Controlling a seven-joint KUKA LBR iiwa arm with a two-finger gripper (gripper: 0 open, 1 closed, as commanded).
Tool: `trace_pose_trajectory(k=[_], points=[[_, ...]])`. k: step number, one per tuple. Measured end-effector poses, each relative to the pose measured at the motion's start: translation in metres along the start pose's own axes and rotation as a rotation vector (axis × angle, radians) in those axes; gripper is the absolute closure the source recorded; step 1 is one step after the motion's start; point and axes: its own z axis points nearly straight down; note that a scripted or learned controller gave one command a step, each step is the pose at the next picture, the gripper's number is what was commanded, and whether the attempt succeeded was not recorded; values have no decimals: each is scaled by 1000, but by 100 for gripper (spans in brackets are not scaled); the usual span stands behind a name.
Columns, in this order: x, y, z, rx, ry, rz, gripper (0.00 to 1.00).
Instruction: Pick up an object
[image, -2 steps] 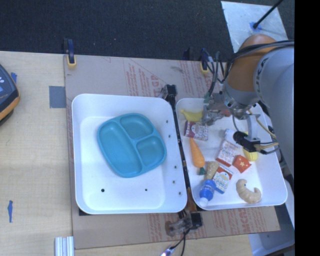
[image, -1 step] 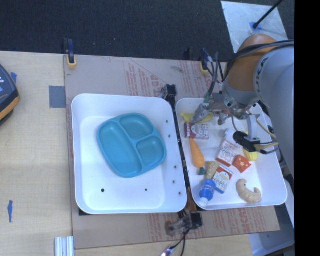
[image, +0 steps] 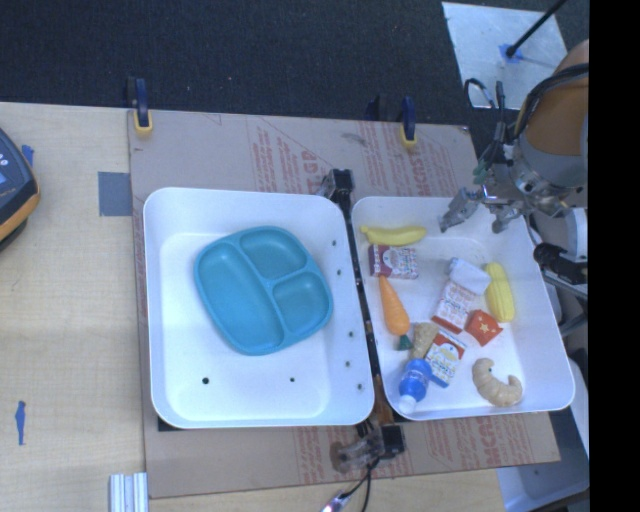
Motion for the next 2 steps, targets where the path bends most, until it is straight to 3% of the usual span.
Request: trace_pose_trajectory(k=[1, 2], points=[[84, -39, 73, -3, 0, -3, 0], [83, -38, 62, -4, 1, -4, 100]])
